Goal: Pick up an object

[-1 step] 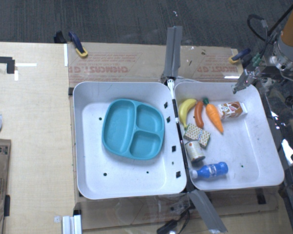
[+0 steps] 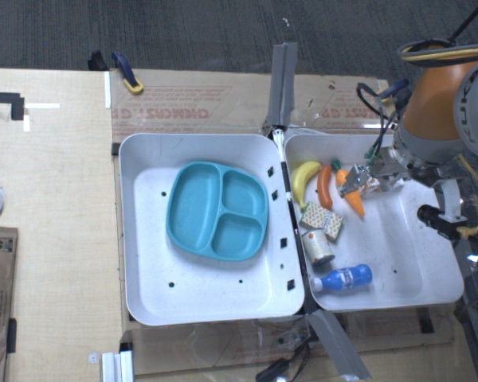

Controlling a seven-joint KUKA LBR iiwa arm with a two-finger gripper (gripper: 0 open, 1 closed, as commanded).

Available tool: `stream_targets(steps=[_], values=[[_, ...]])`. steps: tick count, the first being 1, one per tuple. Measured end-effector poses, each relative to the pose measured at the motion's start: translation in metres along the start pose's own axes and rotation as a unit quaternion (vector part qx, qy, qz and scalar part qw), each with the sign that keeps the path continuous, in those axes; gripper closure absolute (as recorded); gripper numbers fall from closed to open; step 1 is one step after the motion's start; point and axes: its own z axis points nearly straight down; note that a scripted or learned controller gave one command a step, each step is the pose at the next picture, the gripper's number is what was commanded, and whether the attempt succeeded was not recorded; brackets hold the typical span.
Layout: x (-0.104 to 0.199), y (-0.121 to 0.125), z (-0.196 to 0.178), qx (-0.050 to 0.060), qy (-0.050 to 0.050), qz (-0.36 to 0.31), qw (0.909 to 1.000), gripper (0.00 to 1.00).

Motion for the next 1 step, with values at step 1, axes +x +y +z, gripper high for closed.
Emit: stream_targets(steps=[1], values=[[-0.0017, 0.0002, -0.0081, 0.0, 0.0, 0.002, 1.0, 1.0]])
